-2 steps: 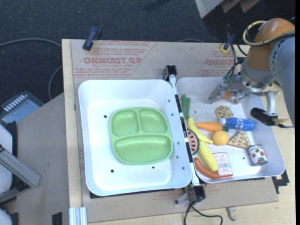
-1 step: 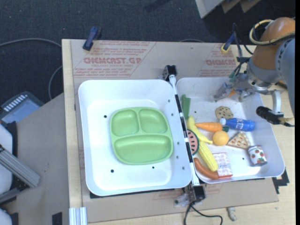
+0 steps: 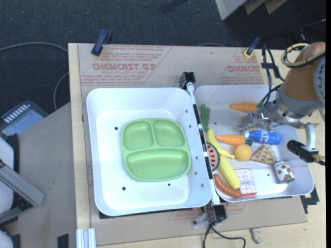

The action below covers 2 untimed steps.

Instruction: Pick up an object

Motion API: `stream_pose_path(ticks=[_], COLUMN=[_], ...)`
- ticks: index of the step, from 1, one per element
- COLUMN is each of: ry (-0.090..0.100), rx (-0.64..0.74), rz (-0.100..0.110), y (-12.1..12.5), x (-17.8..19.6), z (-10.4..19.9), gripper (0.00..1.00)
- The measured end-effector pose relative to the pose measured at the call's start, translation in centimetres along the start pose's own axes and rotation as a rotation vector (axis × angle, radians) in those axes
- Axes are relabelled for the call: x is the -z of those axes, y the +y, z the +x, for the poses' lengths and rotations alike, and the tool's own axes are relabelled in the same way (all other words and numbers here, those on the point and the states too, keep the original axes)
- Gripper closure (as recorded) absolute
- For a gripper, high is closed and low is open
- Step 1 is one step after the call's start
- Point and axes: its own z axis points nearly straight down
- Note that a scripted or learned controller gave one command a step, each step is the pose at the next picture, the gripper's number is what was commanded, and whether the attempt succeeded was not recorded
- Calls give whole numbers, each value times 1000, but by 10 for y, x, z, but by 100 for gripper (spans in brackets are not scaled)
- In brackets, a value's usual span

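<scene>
The right bin holds several toy foods. A blue bottle lies near its middle, with an orange carrot to its left and another carrot near the far wall. My gripper hangs low over the bin between the far carrot and the blue bottle, just above the bottle's left end. Nothing is visibly held. An orange ball and a pizza slice lie in front of the bottle.
Along the right bin's left side lie a banana, a corn cob, a watermelon slice and a hot dog. A small can sits front right. The left bin holds a green divided plate.
</scene>
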Motion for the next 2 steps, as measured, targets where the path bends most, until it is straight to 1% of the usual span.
stream_pose_path(ticks=[1,2], ry=[1,1], rx=[1,0], rz=[1,1], y=[-30,-70], x=[0,0], z=[36,33], gripper=[0,0])
